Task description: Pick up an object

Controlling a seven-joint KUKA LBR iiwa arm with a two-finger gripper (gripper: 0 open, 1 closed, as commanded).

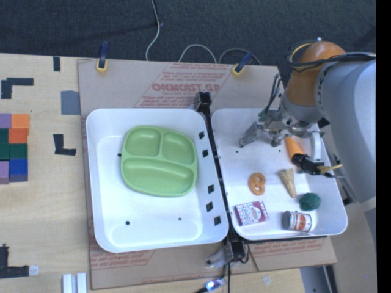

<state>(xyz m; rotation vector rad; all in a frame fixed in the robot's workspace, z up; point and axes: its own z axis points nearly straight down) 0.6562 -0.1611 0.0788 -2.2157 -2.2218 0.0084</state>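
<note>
My gripper (264,141) hangs over the back part of the right bin (244,122), open, with nothing between its fingers. One grey finger (246,139) points toward the bin's left side, and the other sits by an orange carrot (294,146). In front of the gripper lie a pretzel (257,183), a tan cone (288,182), a dark green lump (309,201), a small can (297,221) on its side and a red-and-white carton (251,213).
The left bin (104,224) holds a green divided plate (160,160). A black divider (211,163) runs between the bins. Coloured blocks (13,148) sit at the bench's far left.
</note>
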